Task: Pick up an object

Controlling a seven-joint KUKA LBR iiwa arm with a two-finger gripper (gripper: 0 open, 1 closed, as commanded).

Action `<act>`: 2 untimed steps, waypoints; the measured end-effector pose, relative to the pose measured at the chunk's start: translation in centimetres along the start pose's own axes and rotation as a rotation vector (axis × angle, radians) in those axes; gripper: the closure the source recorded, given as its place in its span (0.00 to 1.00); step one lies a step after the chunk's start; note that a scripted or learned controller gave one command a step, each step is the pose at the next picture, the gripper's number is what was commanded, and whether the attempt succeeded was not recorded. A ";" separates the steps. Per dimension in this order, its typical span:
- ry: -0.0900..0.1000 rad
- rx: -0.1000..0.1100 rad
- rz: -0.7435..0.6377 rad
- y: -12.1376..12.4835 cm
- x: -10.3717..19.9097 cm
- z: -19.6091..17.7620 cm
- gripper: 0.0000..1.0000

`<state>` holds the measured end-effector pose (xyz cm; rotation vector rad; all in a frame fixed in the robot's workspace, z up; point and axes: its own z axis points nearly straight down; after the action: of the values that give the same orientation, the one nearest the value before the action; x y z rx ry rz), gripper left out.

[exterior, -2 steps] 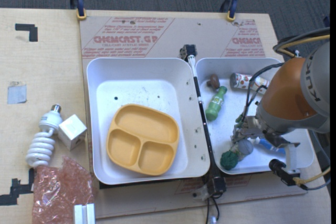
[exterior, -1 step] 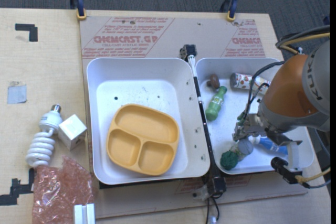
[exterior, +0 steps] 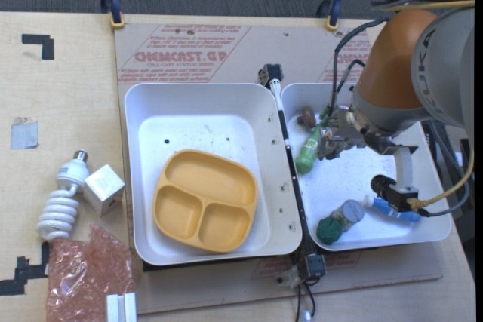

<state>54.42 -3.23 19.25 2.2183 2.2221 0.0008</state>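
My gripper [exterior: 333,142] hangs low in the right bin [exterior: 355,179], under the grey arm with its orange band [exterior: 400,56]. It is just right of a green bottle [exterior: 308,153] that lies along the bin's left wall, very close to it or touching. A small brown object [exterior: 307,115] sits behind the bottle. Near the front of the bin lie a dark green round thing [exterior: 330,231], a grey can [exterior: 351,212] and a blue and white marker [exterior: 390,207]. I see nothing held.
The left bin [exterior: 196,124] holds a yellow divided plate [exterior: 205,200]. Left of the bins, on the bench, lie a spiral light bulb [exterior: 64,196], a white cube [exterior: 104,187] and pink bubble wrap [exterior: 79,275]. Cables [exterior: 445,192] run along the right bin's right side.
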 end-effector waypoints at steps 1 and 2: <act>0.000 0.000 -0.001 0.0 0.0 0.0 0.00; -0.001 0.001 0.000 7.9 -4.9 0.0 0.00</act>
<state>62.29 -8.15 19.22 2.2186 2.2225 -0.0016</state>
